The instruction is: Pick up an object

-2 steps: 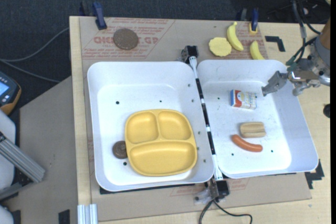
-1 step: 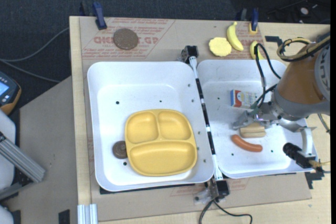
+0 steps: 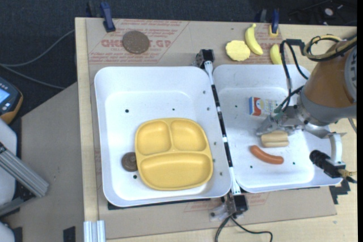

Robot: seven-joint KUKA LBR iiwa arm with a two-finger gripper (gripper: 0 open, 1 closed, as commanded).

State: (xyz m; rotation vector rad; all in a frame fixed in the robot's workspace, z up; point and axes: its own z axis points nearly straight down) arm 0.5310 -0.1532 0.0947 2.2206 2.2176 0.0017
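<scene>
Over right bin (image 3: 249,181), end effector (image 3: 276,119) (grip unclear) above bread (image 3: 274,139), sausage (image 3: 266,155) beside.

We can make out faded red block lettering printed on the brown cardboard sheet (image 3: 170,37) that covers the table, running along its far edge behind the left bin; a round brown disc (image 3: 135,41) covers the middle of the line, and the letters are too washed out for us to read. The small carton (image 3: 258,105) in the right bin carries a blue and red label, too small to read.
</scene>
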